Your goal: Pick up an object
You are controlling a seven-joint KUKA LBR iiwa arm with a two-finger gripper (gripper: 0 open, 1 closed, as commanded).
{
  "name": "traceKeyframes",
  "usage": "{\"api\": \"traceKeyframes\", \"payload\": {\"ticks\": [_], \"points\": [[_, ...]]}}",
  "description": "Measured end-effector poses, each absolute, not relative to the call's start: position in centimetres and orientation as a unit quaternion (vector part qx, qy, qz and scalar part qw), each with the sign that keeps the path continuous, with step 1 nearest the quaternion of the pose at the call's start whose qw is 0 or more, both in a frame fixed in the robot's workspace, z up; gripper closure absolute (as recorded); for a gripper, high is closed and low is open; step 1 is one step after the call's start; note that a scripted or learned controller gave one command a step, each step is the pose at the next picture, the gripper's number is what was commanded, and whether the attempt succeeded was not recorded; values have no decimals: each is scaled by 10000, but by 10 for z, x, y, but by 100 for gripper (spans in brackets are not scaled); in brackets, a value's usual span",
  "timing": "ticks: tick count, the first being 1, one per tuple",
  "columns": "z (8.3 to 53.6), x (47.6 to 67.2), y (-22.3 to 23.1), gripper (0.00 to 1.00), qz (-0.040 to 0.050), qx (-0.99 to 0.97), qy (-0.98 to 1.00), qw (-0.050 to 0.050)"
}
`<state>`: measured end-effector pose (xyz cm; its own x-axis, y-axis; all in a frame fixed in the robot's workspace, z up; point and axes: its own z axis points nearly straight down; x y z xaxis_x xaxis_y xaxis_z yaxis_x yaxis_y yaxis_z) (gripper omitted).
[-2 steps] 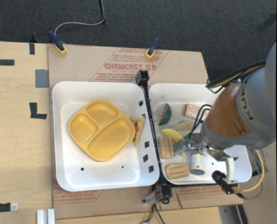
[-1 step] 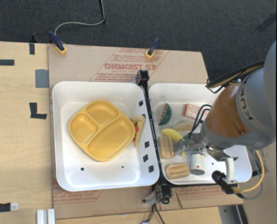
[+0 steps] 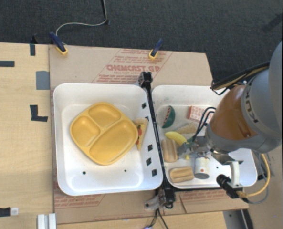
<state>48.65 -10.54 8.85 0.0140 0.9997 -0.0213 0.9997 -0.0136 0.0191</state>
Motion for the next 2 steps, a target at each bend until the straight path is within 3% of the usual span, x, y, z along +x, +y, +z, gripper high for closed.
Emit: {"api": "traceKeyframes", "payload": {"ticks": [2], "points": [[88, 487, -106, 0, -13, 7116, 7024, 136]]}}
